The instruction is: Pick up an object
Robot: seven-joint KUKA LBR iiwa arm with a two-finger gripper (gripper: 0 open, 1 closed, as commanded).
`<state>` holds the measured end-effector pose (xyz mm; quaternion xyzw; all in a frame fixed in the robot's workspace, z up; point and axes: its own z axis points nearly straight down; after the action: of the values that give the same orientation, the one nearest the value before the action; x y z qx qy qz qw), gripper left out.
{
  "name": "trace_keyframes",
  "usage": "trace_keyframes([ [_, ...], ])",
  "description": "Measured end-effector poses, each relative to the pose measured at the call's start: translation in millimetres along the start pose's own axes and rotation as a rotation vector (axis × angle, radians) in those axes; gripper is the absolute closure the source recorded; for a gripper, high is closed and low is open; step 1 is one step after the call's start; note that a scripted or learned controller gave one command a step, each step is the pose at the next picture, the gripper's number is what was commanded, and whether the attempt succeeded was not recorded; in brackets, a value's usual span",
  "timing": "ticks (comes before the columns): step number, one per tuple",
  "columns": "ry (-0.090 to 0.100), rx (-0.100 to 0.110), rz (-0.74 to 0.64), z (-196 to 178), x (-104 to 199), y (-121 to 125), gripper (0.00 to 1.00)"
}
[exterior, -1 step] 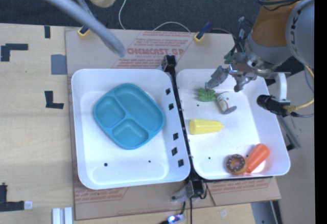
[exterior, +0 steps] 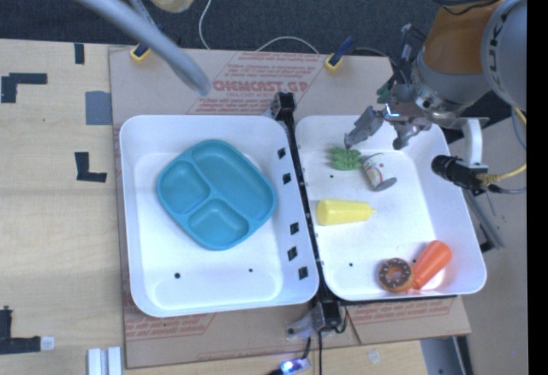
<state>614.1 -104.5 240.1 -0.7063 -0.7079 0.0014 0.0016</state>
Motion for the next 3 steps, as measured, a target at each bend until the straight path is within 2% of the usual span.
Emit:
trace_keyframes([
  [2, 0.0, 0.006, 0.001, 103, 1, -19, 0.0],
  [3, -0.001, 0.001, 0.0, 158, 2, -20, 0.0],
])
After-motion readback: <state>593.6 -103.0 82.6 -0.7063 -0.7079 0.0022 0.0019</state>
